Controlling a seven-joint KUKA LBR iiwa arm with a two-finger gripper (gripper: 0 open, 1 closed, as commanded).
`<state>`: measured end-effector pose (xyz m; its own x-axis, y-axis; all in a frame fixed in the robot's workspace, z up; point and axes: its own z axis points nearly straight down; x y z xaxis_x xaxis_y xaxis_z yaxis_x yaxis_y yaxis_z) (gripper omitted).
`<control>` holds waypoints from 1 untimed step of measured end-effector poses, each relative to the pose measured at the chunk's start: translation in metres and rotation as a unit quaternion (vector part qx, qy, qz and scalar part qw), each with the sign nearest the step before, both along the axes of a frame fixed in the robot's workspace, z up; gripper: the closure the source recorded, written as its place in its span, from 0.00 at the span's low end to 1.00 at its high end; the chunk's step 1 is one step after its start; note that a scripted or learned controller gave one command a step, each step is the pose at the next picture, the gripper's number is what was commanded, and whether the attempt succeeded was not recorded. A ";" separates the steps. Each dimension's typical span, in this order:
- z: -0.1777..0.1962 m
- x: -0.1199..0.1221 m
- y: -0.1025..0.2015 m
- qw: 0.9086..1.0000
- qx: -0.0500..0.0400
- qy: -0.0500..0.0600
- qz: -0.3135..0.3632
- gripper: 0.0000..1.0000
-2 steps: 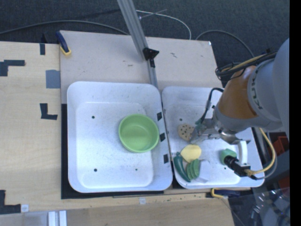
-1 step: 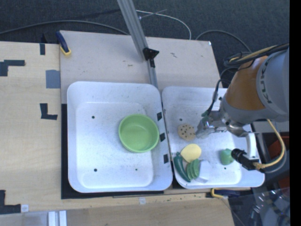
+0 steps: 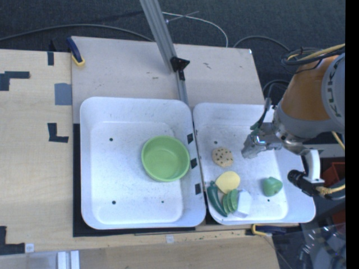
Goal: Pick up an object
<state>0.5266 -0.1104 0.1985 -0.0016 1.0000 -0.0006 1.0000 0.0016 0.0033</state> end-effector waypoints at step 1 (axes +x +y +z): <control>0.060 -0.006 -0.002 1.000 0.000 -0.001 0.000 1.00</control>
